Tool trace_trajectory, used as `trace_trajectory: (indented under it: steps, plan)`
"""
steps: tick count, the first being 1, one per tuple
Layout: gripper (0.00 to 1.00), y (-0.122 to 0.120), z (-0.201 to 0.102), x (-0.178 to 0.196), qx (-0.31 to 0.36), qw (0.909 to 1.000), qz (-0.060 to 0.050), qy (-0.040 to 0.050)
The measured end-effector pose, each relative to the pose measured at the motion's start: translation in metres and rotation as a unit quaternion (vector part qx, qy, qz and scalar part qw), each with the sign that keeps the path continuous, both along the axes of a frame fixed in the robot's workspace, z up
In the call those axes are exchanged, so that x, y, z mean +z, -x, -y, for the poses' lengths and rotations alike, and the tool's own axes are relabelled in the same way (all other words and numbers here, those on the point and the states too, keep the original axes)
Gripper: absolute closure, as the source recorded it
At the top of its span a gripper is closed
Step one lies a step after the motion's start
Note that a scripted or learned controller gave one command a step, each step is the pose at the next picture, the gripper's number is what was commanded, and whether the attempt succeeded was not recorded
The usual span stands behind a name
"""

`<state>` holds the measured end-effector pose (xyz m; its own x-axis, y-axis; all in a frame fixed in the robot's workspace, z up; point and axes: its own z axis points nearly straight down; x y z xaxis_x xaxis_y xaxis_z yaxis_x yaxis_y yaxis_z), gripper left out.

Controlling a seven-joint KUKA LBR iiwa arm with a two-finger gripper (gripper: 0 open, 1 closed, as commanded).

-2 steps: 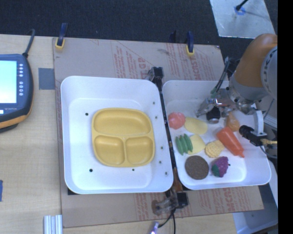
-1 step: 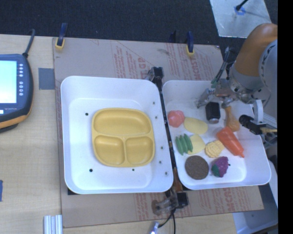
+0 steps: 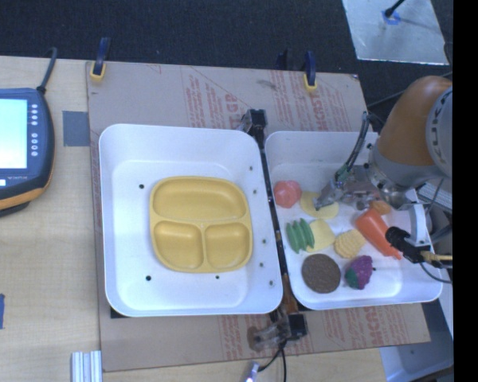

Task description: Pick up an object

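Single fixed camera above the bench (image 3: 40, 293), looking down at a slant. Both white bins fall within the frame: left bin (image 3: 127, 285) near centre, right bin (image 3: 382, 297) toward the right edge. Far bench edge along the top. Moderate distance.

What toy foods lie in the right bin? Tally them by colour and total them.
Yellow: 3, two pale slices and a ridged round cracker
Red-pink round fruit: 1
Green ribbed vegetable: 1
Orange carrot: 1
Brown round cookie: 1
Purple grape bunch: 1
Total: 8
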<state>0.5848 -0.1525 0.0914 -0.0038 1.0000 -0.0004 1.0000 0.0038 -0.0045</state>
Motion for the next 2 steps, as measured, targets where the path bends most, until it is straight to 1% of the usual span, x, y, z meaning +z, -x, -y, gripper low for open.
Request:
trace_trajectory:
  steps: [1,2]
  plan:
    - [0.0,-0.039,0.053,0.066,-0.001,1.0,0.002,0.0003]
    - [0.0,0.035,0.032,0.0,0.002,1.0,0.0,-0.0003]
